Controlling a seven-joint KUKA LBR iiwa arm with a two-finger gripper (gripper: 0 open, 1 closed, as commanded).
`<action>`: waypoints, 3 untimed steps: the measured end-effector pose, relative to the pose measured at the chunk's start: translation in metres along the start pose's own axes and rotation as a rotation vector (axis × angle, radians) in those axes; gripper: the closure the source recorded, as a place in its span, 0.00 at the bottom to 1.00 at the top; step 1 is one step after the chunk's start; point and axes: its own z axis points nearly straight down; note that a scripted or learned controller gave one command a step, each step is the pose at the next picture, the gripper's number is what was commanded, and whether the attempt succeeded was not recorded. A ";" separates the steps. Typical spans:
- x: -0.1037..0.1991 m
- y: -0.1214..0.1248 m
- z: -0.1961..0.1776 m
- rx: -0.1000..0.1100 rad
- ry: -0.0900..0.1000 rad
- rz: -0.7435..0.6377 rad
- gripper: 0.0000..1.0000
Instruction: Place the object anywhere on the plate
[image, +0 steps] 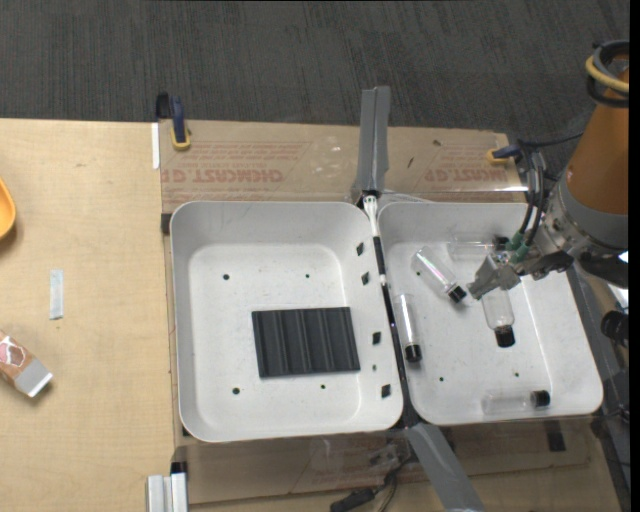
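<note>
The arm (600, 170) reaches down into the right bin (560, 390); gripper (497, 283) fingers' state unclear. A vial (499, 320) lies just below them. Left bin (200, 300) holds a dark plate (304, 341).

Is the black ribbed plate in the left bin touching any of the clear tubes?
Apart. The camera view shows the black ribbed plate alone in the left bin; the clear tubes lie in the right bin, across the divider.
</note>
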 end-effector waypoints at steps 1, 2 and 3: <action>0.051 0.010 0.060 -0.001 0.000 -0.434 1.00; 0.133 0.033 0.026 -0.003 -0.002 -0.589 1.00; 0.182 0.047 0.045 0.000 0.000 -0.841 1.00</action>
